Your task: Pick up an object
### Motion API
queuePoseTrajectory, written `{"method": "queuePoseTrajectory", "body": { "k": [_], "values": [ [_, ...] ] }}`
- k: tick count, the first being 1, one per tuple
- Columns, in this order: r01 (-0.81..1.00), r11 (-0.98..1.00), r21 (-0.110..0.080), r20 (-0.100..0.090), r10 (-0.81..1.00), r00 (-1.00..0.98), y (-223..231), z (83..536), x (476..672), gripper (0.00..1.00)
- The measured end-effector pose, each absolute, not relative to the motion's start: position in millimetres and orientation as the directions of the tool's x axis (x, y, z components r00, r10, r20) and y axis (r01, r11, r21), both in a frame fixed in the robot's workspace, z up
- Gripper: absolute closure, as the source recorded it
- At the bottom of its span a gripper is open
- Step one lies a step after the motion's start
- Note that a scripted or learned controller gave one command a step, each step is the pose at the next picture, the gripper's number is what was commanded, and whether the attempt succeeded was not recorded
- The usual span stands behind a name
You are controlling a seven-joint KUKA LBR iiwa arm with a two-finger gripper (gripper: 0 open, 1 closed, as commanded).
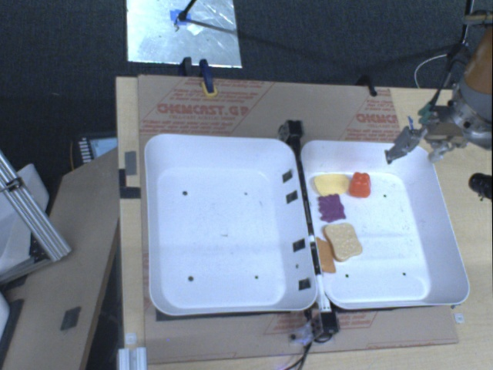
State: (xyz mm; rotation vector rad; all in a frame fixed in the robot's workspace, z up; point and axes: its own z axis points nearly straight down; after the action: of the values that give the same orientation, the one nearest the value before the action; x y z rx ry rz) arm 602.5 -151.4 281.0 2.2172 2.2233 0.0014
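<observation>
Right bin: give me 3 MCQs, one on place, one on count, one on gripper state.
1. Where does the red object lie?
A. right bin, far half, beside the yellow piece
B. left bin, centre
C. on the cardboard outside the bins

2. How many small objects lie in the right bin?
A. two
B. five
C. eight

3. How is the gripper placed?
A. down in the left bin
B. closed around the purple piece
C. above the right bin's far right corner, fingers spread, nothing between them

Key: 1 A, it sits touching the yellow piece near the far wall. 2 B, red, yellow, purple piece, tan bread-like slice, orange piece. 3 C, the fingers hang apart over the rim.
</observation>
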Motion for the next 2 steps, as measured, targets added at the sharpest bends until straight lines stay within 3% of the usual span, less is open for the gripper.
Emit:
{"method": "queuePoseTrajectory", "body": {
  "k": [1, 2],
  "values": [
    [1.000, 0.006, 0.005, -0.001, 1.000, -0.006, -151, 292, 603.4, 1.00],
    [1.000, 0.012, 0.015, 0.000, 1.000, -0.012, -80, 395, 610.7, 1.00]
  ]
}}
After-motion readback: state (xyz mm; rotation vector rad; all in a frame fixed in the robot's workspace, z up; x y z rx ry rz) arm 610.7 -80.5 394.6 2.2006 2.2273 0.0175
